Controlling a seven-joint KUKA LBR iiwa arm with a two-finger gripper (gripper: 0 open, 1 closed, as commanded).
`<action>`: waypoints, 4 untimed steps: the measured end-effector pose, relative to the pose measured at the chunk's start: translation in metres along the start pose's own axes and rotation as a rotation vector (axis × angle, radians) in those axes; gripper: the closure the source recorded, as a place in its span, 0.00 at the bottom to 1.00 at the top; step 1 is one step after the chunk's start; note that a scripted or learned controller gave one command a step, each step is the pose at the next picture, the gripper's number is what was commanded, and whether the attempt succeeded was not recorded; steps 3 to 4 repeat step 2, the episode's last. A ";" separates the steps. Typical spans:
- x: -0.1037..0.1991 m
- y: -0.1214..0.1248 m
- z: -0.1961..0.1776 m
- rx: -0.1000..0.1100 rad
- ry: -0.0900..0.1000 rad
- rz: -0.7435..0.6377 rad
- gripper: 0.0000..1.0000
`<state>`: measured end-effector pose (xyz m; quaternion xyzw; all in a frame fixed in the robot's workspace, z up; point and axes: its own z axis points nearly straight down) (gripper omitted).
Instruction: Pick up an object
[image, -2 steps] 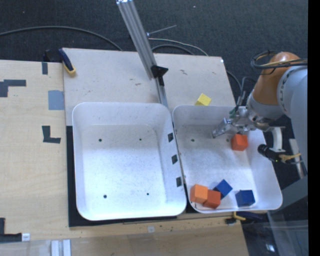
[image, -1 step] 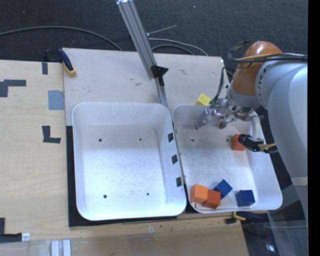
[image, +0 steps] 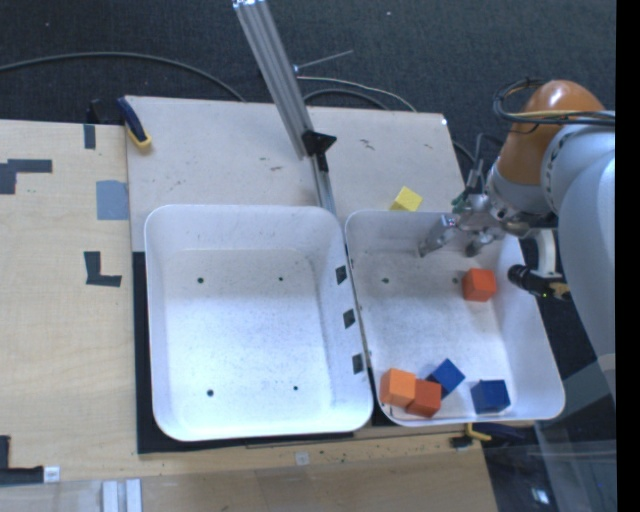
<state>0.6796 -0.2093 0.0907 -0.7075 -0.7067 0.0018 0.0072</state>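
- Gripper (image: 436, 243) low over the far end of the right bin (image: 520, 330), reaching in from the right on the grey arm (image: 585, 200) with its orange band (image: 535, 130).
- Fingers too small and blurred to read; cannot tell whether apart or together, and nothing seen between them.
- Nearest object: an orange cube (image: 479, 285), just beside the gripper, toward the near right, apart from it and clear of the bin walls.
- Crowded along the near rim of the same bin: an orange block (image: 398, 384) touching a darker orange block (image: 425, 398), a blue cube (image: 446, 375) right behind them, and another blue cube (image: 489, 396) a little to their right.
- Open floor across the middle of the right bin, between the lone orange cube and the near cluster; also bare along its left wall.
- Left bin (image: 165, 300) with bare speckled floor from wall to wall, sharing a rim line with the right bin.
- Yellow block (image: 406, 199) outside the bins, on the bench (image: 220, 150) just past the right bin's far rim.
- Slanted metal rail (image: 285, 90) crossing the bench toward the gap between the bins.
- Blue and yellow tool (image: 134, 123) at the bench's far left corner, well apart from both bins.
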 end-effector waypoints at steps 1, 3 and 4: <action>0.002 0.000 0.000 0.000 -0.003 -0.003 0.00; 0.062 0.001 0.000 -0.007 -0.007 -0.006 0.00; 0.062 0.001 0.000 -0.007 -0.007 -0.006 0.00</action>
